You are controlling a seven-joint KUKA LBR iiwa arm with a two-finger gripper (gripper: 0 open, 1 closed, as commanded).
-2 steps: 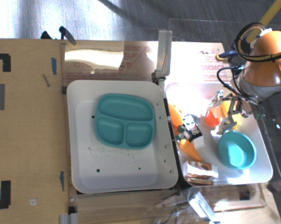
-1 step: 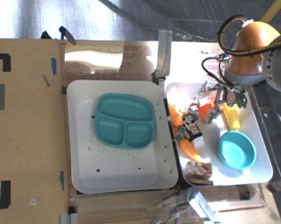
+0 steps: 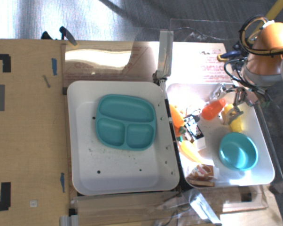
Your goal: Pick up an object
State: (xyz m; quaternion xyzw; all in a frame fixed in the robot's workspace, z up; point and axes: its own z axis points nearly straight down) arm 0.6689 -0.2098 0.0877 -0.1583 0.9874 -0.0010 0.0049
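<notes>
My gripper (image 3: pixel 232 99) hangs over the far part of the right bin (image 3: pixel 263 140), its fingers open and nothing between them. Just under it lie an orange bottle-shaped toy (image 3: pixel 212 110) on the left and a yellow lemon-like object (image 3: pixel 235 121) on the right. One fingertip stands close to the orange toy and the other is above the yellow object. Nearer the front of the bin sits a teal bowl (image 3: pixel 238 150).
The right bin also holds a banana (image 3: pixel 189 151), an orange carrot-like piece (image 3: pixel 176 117), a black-and-white item (image 3: pixel 193 125) and a brown snack pack (image 3: pixel 202 173). A teal divided plate (image 3: pixel 126 121) lies in the left bin (image 3: pixel 85 164). A cardboard sheet (image 3: pixel 26 126) covers the bench at the left.
</notes>
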